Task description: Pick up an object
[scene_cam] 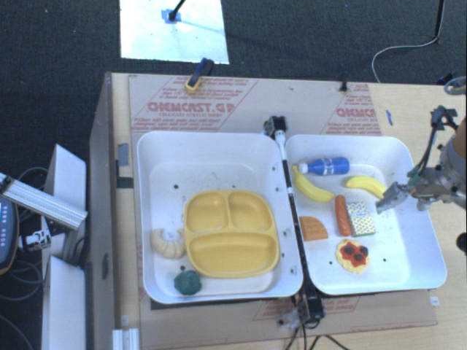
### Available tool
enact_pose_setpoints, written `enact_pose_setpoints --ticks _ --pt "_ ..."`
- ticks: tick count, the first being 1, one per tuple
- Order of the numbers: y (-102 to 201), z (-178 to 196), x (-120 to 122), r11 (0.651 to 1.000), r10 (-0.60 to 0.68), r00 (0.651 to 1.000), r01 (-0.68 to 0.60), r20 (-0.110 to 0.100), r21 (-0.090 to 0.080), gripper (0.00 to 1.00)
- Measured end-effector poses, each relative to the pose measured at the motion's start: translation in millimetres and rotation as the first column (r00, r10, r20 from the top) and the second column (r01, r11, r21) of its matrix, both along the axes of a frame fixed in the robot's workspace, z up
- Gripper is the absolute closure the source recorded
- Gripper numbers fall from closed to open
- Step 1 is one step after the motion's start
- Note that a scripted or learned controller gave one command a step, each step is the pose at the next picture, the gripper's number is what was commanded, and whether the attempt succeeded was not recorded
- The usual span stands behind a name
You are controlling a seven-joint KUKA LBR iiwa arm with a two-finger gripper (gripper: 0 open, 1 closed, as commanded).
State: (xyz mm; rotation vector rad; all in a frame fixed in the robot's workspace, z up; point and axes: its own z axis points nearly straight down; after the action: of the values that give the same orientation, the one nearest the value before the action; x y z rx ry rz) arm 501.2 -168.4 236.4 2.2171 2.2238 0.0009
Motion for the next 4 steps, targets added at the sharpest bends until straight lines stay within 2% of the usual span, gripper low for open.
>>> enact_pose_setpoints --ticks 1,2,3,4 --pt "74.6 -77.0 62.5 1.000 0.001 1.000 -0.001 -0.001 0.001 0.00" --pt "43.9 -147.4 65.9 1.000 -0.001 1.000 0.001 0.008 -0.001 0.00" --pt "41.6 -135.2 67.6 1.000 -0.001 1.000 0.001 0.016 -0.007 1.00" --pt "41.7 -135.5 67.4 1.000 -0.001 1.000 0.001 0.015 -0.006 0.00"
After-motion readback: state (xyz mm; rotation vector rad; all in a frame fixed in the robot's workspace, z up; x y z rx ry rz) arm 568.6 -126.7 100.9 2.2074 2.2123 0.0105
